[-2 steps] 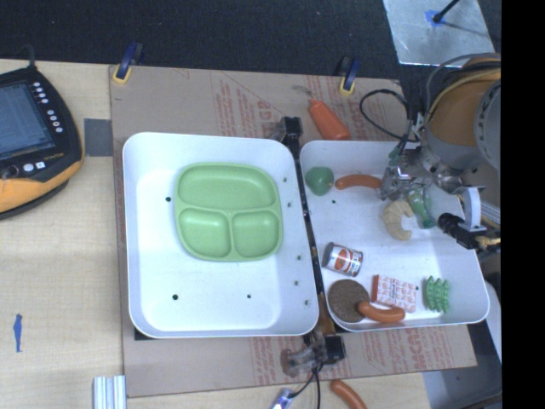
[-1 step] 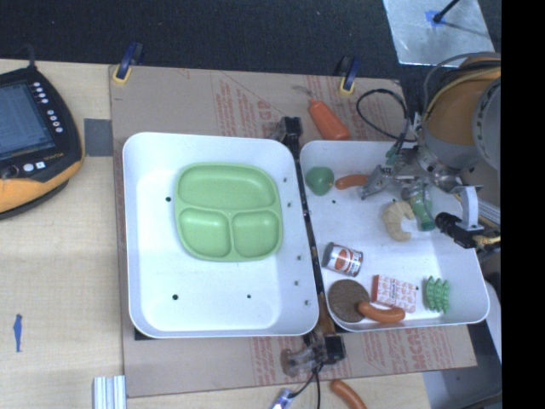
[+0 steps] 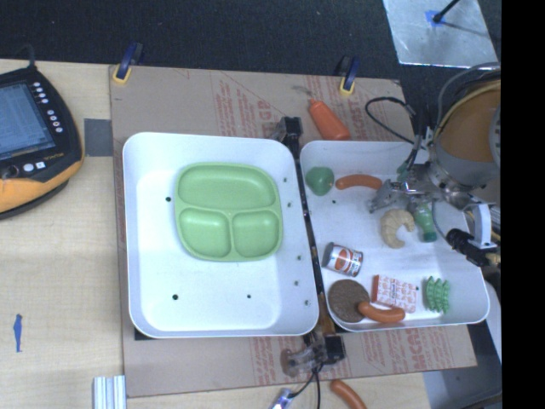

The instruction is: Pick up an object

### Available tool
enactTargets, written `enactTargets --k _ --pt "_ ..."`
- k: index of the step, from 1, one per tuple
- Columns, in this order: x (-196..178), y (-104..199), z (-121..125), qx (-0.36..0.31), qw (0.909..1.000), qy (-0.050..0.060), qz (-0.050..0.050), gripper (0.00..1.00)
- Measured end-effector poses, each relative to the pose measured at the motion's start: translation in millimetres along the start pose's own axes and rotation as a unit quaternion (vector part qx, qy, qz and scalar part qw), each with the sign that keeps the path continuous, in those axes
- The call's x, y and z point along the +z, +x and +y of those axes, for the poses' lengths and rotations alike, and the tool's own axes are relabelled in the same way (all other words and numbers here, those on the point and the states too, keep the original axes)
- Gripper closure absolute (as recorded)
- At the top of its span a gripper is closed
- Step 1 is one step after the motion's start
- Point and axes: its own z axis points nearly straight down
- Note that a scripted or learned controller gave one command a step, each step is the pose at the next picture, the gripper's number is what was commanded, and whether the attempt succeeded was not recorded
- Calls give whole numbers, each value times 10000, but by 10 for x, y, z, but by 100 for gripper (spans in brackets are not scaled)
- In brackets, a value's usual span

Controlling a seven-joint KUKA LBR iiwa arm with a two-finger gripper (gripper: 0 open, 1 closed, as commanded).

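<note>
- I see the gripper low in the right bin, near its far right side; I cannot tell its state.
- A croissant lies just beneath it, a green piece beside.
- Near the front edge: can, brown disc, sausage.
- The left bin carries a green divided plate.

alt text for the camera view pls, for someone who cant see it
A grey robot arm reaches in from the right, its gripper low over a croissant in the right white bin, which also holds a can, sausages and other toy food. The left white bin holds a green divided plate.
</note>
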Motion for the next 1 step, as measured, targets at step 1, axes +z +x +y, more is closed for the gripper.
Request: enactTargets --k 1 --pt "22 155 -370 39 10000 22 -81 0"
